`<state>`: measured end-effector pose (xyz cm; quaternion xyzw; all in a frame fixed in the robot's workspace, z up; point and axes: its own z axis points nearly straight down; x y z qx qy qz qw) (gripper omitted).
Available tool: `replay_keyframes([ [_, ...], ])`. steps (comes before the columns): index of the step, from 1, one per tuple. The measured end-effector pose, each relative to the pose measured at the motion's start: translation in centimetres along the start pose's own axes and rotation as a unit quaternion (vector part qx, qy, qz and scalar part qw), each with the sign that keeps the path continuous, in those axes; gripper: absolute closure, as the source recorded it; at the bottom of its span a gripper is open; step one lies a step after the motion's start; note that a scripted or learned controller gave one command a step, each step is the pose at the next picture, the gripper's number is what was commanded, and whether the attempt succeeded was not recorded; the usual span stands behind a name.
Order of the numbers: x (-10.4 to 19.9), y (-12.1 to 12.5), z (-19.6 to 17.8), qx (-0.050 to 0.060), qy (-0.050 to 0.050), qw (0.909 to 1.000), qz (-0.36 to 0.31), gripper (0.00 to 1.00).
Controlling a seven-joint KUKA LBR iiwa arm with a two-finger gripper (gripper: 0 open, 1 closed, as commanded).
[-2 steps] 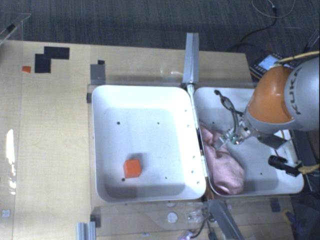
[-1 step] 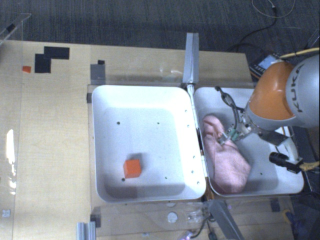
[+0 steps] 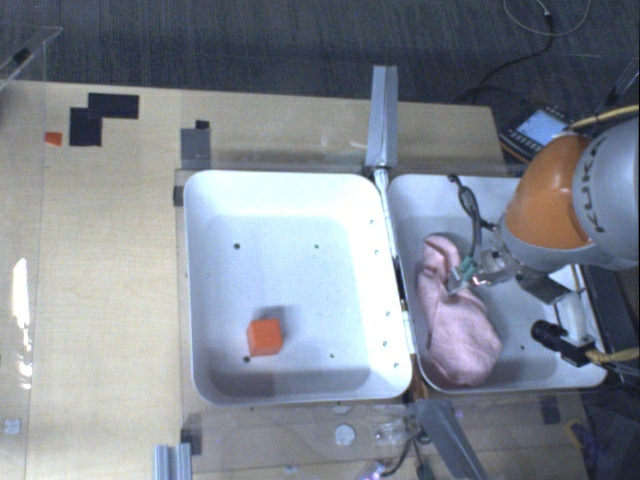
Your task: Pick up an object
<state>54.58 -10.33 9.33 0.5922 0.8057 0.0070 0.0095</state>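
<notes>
**Pink cloth under my pincer, right bin**

Pink and soft, the crumpled cloth (image 3: pixel 455 313) lies along the left wall of the right bin (image 3: pixel 500 190). My pincer (image 3: pixel 468 273) is down at the cloth's far end, touching or nearly touching it; whether it is parted or closed I cannot tell. To grip well, I judge I should pinch a raised fold rather than press flat fabric, then lift straight up. An orange block (image 3: pixel 265 337) sits in the left bin (image 3: pixel 280 193), well apart.

Grey KUKA arm (image 3: pixel 612 183) with a rounded orange band (image 3: pixel 545 203), a black cable (image 3: pixel 468 203), and a small metallic tool (image 3: pixel 470 273).
</notes>
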Motion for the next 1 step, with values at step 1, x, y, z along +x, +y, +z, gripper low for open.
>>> replay_keyframes([
  [1, -1.27, 7.18, -4.67, 0.007, 0.002, 0.9999, 0.011, 1.0],
])
